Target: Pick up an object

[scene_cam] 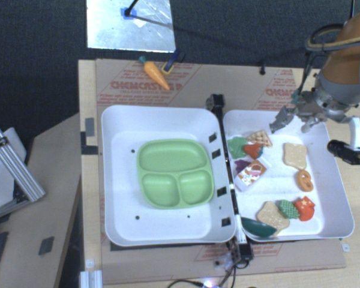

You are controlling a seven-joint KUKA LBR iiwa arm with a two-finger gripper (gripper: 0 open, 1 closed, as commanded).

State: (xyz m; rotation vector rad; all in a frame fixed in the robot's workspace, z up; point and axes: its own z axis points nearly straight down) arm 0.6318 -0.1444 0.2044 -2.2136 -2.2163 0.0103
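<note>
At the far right of the bench, the grey two-finger gripper (pixel 296 120) hangs above the far edge of the right-hand shallow white bin (pixel 339 188), its fingers spread and nothing between them. No object is lifted; the pick is judged not yet begun, with approach, descent, closure and lift all outstanding.

The candidate objects lie inside that right bin. Nearest the gripper is a tan waffle-patterned cracker piece (pixel 260 138), with a green leafy toy (pixel 237 147) and a red toy piece (pixel 252 150) just beside it at the bin's left wall. A small printed white packet (pixel 251 173) lies nearer the viewer. A pale bread-slice shape (pixel 295 155) sits toward the bin's middle, an orange pretzel-like ring (pixel 304 180) just near of it. At the near end are a tan biscuit shape (pixel 271 215), a green ridged piece (pixel 287 208) and a red strawberry-like toy (pixel 305 207), closely grouped, with a dark green curved item (pixel 258 227) at the near left corner.

The left white bin (pixel 117 161) holds a light green plastic divided tray (pixel 174 173). An orange toy carrot (pixel 156 74) lies outside both bins, on the far cardboard.
</note>
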